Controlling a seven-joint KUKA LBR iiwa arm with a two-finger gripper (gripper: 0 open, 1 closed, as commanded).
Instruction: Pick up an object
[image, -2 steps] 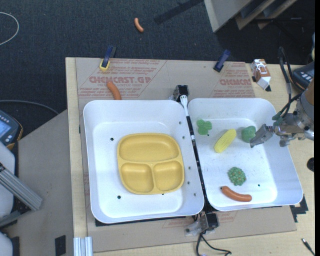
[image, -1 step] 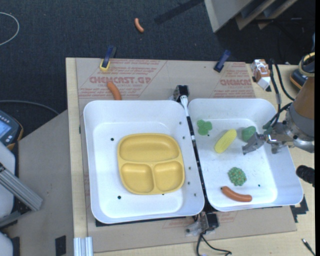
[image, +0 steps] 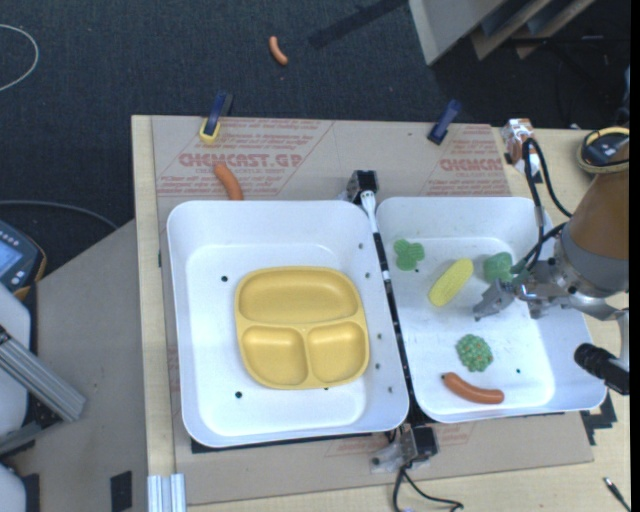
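Five objects in my bin: right bin (image: 400, 330) holds a yellow corn piece (image: 451, 282), three green broccoli pieces and one sausage.
Corn position: it lies in the middle of the right bin, just to the left of my gripper (image: 490, 300) in the camera view, near but not touching.
Corn long axis: it runs at a slant, from lower left to upper right in the camera view.
Broccoli near gripper: one green piece (image: 498, 266) sits just above my gripper, very close; I cannot tell if it touches.
Other broccoli: one (image: 408, 254) at the upper left of the bin, one (image: 474, 352) below my gripper, a little apart.
Sausage: the orange sausage (image: 473, 389) lies near the lower wall of the bin, almost level, well below my gripper.
My gripper state: the two grey fingers look a little spread, with nothing between them, but the view is small, so I am not sure.
My judgement of the step: I am low in the bin and nothing is picked yet.
Deciding relation: the corn and the near broccoli are the closest things; for the corn I think the fingers must close across its short side, so across the slant.
Left bin: it holds a yellow divided plate (image: 300, 327), not my concern now.
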